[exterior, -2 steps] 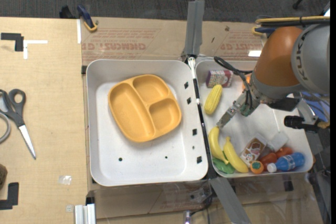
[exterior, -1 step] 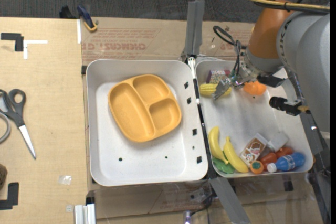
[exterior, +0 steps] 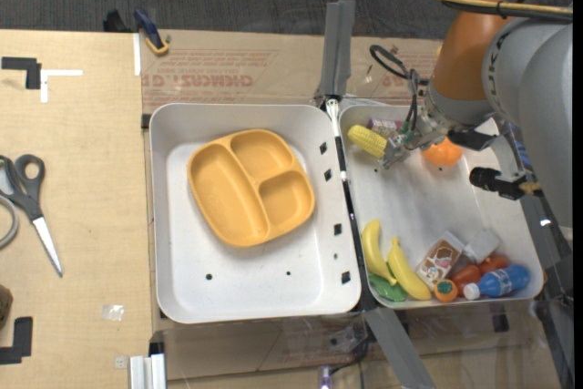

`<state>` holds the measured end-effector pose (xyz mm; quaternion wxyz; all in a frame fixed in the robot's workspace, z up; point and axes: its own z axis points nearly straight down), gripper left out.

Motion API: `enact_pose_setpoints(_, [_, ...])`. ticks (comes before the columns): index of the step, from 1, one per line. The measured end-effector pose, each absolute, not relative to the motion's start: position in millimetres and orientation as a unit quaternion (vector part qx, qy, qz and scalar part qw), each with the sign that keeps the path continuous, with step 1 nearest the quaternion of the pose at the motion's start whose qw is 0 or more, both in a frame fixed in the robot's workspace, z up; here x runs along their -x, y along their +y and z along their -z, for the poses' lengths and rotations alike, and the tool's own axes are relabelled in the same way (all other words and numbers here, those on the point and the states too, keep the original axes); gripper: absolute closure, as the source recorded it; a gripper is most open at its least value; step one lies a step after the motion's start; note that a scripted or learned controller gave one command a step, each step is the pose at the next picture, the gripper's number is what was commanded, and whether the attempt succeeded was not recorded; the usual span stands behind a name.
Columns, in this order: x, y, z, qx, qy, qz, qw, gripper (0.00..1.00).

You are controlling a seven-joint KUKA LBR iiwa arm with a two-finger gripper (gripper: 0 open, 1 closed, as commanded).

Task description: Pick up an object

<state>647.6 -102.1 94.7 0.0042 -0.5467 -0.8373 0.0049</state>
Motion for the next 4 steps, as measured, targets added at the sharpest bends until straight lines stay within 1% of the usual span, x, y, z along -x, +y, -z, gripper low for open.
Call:
enact_pose_setpoints(1, [-659.1,-177.9,-160.8,0.468,-0.884,-0.0011,0.0,1.0])
enact_pose_setpoints(2, [-572.5,-137.6,-88.4,0.584,-0.812,-0.0014,0.002,1.0])
enact_pose_setpoints(3, [-572.4,-137.8,-88.3,0.584,-0.811,-0.0015,0.002,0.0])
enact_pose_setpoints(4, [-638.7,-159.4,-84.3,0.648,-0.76,-0.0215,0.046,0.0])
